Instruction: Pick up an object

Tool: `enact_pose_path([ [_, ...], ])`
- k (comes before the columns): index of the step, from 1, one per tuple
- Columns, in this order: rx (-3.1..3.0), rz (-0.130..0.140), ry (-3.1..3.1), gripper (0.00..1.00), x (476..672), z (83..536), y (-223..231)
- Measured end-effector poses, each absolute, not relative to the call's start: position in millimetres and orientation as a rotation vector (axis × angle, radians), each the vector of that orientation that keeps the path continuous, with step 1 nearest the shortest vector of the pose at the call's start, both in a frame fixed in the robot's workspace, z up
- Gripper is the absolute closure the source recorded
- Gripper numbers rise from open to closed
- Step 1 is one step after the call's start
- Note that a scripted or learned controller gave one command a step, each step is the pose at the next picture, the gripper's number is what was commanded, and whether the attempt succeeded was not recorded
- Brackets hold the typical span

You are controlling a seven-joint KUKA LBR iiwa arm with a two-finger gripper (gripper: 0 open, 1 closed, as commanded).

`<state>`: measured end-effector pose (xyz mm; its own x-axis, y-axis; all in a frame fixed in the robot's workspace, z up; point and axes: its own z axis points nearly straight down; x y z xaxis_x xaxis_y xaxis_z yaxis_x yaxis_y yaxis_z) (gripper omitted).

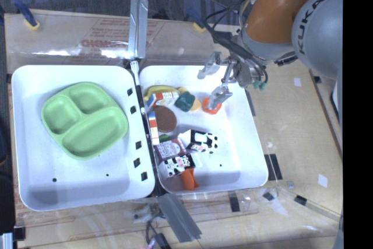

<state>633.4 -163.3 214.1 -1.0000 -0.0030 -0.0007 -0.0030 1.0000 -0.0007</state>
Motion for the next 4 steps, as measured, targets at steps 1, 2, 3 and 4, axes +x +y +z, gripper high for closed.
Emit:
enact_pose_path([
  [1, 0.034, 0.001, 3.14, 0.0, 635.4, 92, -157],
  [2, -0.173, -0.002, 3.128, 0.0, 658.5, 96, -103],
  [3, -0.292, -0.005, 3.123, 0.0, 658.0, 95, -167],
  [4, -0.301, -0.006, 3.117, 1.0, 660.1, 107, -165],
])
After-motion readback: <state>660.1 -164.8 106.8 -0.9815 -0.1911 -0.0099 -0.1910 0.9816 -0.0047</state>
